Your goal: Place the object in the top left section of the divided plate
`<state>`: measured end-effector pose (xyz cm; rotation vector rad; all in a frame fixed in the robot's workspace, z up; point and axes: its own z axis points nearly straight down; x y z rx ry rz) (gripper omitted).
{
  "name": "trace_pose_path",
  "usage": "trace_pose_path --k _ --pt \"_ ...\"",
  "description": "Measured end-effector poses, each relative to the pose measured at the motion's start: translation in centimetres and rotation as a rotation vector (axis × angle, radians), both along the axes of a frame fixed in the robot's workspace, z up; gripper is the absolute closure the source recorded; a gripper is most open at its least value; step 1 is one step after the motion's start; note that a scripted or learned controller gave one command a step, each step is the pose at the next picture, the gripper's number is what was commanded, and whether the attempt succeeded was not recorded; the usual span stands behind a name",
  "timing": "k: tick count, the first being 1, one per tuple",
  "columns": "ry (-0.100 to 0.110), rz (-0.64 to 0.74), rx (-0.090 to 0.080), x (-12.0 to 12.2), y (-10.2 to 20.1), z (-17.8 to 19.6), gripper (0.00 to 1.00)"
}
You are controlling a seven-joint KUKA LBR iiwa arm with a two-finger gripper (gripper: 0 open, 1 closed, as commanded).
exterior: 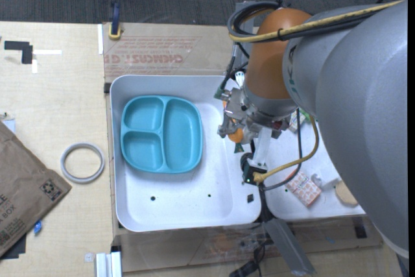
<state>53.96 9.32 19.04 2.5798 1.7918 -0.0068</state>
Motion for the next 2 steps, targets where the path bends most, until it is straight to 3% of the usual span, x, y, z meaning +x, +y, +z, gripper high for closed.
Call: trace_pose_path --k 1,2 --pt "0.003 -0.004 0.0 0.4 4.1 -3.8 1.0" --pt "0.0 -0.181 -0.001 -0.9 8.1 5.1 1.0"
